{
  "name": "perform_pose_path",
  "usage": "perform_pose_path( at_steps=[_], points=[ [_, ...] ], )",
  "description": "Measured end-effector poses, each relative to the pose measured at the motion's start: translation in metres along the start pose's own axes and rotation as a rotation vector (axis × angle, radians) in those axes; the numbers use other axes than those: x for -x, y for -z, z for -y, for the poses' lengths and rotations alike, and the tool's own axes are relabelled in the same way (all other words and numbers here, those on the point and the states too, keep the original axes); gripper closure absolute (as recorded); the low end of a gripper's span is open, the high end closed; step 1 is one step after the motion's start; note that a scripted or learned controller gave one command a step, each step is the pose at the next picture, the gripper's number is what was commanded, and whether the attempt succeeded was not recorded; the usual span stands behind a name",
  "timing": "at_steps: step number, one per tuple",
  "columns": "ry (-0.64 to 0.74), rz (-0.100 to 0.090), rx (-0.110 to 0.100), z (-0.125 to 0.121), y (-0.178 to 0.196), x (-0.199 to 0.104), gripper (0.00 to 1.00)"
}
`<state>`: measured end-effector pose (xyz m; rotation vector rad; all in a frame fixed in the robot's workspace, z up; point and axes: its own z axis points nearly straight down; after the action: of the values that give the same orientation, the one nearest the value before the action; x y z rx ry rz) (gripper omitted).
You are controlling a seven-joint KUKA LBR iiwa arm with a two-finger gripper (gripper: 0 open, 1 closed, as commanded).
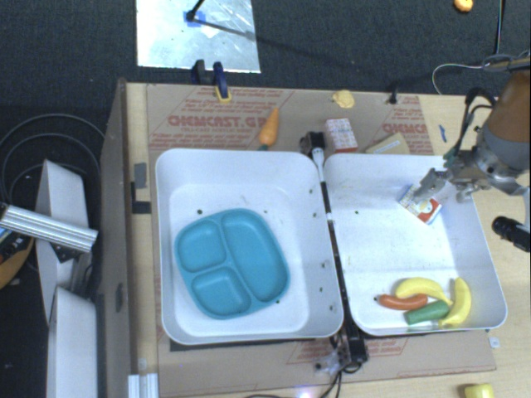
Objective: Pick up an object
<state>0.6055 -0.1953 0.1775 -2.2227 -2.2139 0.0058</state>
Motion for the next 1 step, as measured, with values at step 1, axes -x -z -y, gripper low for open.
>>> perform_pose_path(
  at_steps=[1],
  points=[
    [0.009, 0.002, 0.007, -0.0341, -0.0510, -0.0017, 0.00]
  ],
)
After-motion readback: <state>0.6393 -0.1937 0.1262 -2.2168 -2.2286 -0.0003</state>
